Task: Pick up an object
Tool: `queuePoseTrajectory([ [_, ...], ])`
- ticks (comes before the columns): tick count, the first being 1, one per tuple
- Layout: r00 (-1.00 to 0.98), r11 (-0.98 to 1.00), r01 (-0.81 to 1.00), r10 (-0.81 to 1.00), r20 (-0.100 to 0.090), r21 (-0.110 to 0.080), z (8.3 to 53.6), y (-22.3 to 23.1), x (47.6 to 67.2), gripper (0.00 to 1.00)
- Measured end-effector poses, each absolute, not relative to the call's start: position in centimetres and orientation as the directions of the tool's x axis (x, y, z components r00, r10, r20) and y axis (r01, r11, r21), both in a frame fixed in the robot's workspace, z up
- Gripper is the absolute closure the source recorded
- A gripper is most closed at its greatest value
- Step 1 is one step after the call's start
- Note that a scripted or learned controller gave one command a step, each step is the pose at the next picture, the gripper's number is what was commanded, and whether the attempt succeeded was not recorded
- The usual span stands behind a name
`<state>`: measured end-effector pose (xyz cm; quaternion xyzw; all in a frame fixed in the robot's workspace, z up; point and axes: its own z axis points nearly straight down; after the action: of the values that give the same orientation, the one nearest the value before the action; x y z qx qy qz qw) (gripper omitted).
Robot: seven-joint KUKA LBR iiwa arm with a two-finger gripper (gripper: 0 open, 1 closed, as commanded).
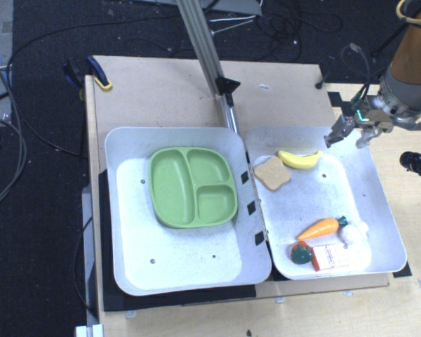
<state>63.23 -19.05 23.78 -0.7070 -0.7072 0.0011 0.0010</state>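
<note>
The gripper is hovering at the upper right of the frame, over the far rim of the right bin, with its two fingers spread apart and nothing sitting between them. The task is naming no particular object, so every item in that bin is standing as a candidate. Closest to the tool, a banana is lying near the bin's upper edge, just beside a slice of toast that is resting a little lower and to the left. Toward the lower right, a carrot is lying at a slant above a small red and white carton, with a round red and green piece, possibly a tomato or strawberry, touching the carton's left end; something pale at the carrot's leafy tip is too washed out to identify. These all look like toy foods, so they are probably light, rigid and somewhat smooth, with little risk of breaking but some chance of slipping out of a pinch. The banana is offering the easiest hold: closing across its narrow middle, at right angles to its curve, should be keeping it from rolling. The toast is lying flat and thin, giving the fingers little to catch. In the left bin, a green divided plate is sitting toward the centre of the frame, well apart from the tool.
</note>
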Motion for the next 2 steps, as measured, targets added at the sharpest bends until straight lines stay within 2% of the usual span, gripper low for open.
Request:
queuePoseTrajectory([
  [1, -0.001, 0.001, 1.0, 1.0, -0.001, 0.001, 24.0, -19.0, 63.3, 0.0],
  [2, -0.003, 0.003, 1.0, 1.0, 0.0, -0.004, 19.6, -18.6, 63.6, 0.0],
])
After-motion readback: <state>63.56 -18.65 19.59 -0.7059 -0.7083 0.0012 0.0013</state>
